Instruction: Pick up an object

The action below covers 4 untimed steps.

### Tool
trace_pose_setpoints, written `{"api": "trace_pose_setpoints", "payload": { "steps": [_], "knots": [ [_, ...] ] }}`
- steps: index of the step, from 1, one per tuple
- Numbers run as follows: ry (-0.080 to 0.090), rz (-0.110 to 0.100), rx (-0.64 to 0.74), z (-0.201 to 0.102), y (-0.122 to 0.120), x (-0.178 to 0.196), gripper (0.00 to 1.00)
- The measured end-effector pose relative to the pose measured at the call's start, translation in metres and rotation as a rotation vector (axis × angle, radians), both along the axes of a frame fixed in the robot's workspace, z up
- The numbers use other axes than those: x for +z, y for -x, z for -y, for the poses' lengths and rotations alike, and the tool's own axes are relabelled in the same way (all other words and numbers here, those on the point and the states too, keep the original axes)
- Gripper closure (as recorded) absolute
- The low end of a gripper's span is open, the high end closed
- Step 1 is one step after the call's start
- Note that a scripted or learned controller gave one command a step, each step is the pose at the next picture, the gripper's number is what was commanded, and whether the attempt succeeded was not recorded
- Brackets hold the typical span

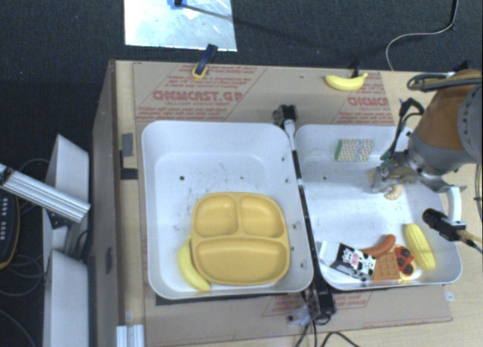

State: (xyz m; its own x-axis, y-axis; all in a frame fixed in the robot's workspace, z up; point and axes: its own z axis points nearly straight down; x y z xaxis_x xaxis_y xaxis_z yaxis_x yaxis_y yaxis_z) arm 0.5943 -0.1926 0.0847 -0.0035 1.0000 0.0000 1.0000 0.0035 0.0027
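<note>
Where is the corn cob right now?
The corn cob lies in the right bin, near its front right corner, just right of the sausage and waffle.

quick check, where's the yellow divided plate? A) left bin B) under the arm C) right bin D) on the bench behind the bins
A: the yellow divided plate lies in the left bin, at its near side, with a banana beside its left edge.
</note>
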Motion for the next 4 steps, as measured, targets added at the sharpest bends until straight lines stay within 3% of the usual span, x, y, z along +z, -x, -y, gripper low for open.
{"api": "trace_pose_setpoints", "payload": {
  "steps": [4],
  "knots": [
    [0.003, 0.012, 0.010, 0.001, -0.004, 0.043, 1.00]
  ]
}}
